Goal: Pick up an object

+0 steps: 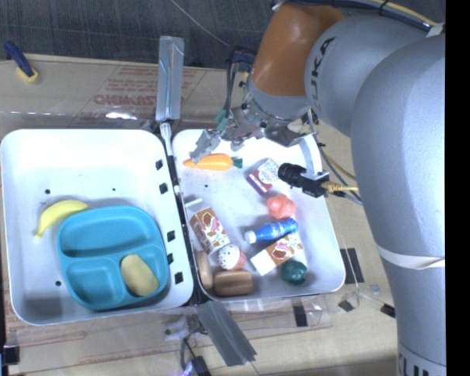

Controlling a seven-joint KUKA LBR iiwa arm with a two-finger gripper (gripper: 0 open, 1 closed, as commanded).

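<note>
While the arm leans in over the right bin, the scene reads as follows.

Target object: a toy carrot (209, 162), orange with a small green tip at its right end, lying almost level at the far left corner of the right bin (334, 237), close to the divider between the bins.

Arm pose: the grey arm enters from the right, its orange band (288, 49) tilted above the far edge of the right bin, the wrist pointing down and to the left.

Gripper: the gripper (211, 142) sits just above and beside the carrot, near its upper edge; whether it touches the carrot cannot be told.

Jaws: the metal parts blur together, so whether they are released or clenched cannot be told.

Left bin (16, 159): a yellow banana (59, 213) lies at the left, just beside a blue divided tray (102, 245); a tan potato-like piece (139, 275) rests in the tray's near right compartment.

Right bin, middle: a small white and maroon packet (262, 175) and a pinkish round item (280, 206).

Right bin, near half: a blue and white bottle (271, 231) lying on its side, a printed carton (207, 229), a second printed packet (280, 254), a dark green item (294, 271), and a brown bread-like roll (232, 283) against the near wall.
</note>
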